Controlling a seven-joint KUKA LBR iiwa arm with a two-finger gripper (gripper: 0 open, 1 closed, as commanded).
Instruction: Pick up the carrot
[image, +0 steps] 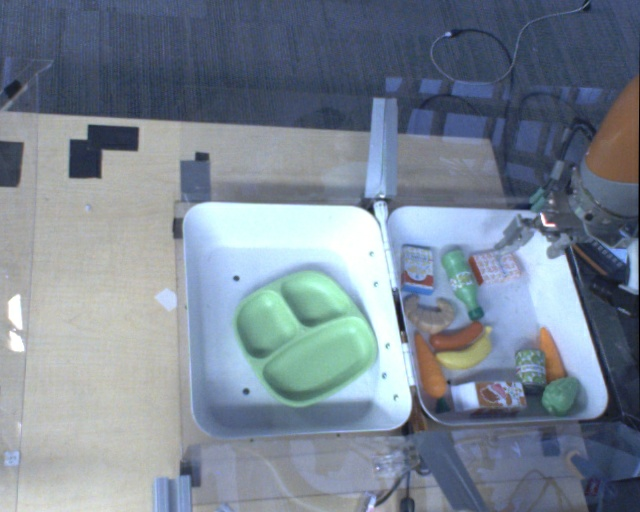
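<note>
The fingers of the gripper look spread apart with nothing between them, though at this size and slant that is a fair reading, not a certain one. The gripper hangs at about 1 o'clock of the right bin, just above a small red box and well apart from the target.

The carrot lies at about 8 o'clock in that bin, a long orange taper running along the left wall, its lower end near a flat packet at 6 o'clock. A banana and a red sausage lie just beside it toward the bin's centre. A shorter orange piece at 4 o'clock, between a small can and the right wall, above a green lump, could also pass for a carrot.

The toys lie loose and crowded, as if tipped in, so none is set up for an easy grasp. Pressed against the wall as it is, the carrot probably leaves room for a finger only on its inner side. The left bin carries a green divided plate, likely the place for picked items.

A carton at 11 o'clock shows red and blue print, and a green bottle beside it wears a pale band. The box, can and packet have printed faces too, but no word or brand is legible
</note>
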